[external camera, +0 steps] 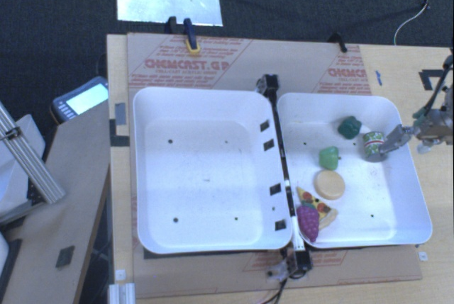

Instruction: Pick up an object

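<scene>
Over the right-hand shallow white bin (408, 221), the grey gripper (381, 147) reaches in from the right edge, down low at the bin's upper right part. Its fingers sit right against a small green-and-white printed can (372, 144); whether they are parted or closed around it, I cannot tell from this angle. Just left of the can lies a dark green lumpy toy (348, 127), and below that a lighter green rounded toy (328, 157). Next down is a tan round disc (330, 185), then a pizza-slice toy (318, 205) touching a purple grape bunch (308, 222) by the bin's left wall. The left-hand shallow white bin (149, 175) sits alongside on the wooden desk (234, 58).
</scene>
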Robot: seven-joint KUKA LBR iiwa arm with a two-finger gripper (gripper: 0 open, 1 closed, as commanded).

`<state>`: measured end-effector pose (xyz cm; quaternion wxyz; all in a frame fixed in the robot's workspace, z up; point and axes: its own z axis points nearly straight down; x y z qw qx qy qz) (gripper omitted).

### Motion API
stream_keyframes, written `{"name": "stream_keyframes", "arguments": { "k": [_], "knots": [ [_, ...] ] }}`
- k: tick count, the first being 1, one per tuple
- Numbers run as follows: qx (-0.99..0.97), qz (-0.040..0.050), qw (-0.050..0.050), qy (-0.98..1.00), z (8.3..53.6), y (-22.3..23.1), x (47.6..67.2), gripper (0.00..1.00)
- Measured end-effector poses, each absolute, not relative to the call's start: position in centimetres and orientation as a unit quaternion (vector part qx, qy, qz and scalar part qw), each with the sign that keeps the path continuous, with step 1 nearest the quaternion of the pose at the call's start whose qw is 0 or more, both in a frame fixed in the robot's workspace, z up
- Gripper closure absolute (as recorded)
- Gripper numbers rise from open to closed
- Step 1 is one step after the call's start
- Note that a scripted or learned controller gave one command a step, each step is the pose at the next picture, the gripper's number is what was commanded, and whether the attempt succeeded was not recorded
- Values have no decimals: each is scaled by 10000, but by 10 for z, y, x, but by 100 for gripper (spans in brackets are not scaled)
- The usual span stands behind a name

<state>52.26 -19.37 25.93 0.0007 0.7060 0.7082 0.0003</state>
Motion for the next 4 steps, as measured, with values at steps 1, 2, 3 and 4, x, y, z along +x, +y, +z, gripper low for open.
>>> {"name": "stream_keyframes", "arguments": {
  "k": [1,2,3,4],
  "knots": [
    [7051,44,103,7090,409,-208,551,0],
    [7043,-25,-61,7098,174,-153,571,0],
    [7070,-8,-27,7072,80,-120,501,0],
    [7022,53,37,7120,191,-35,526,0]
  ]
}}
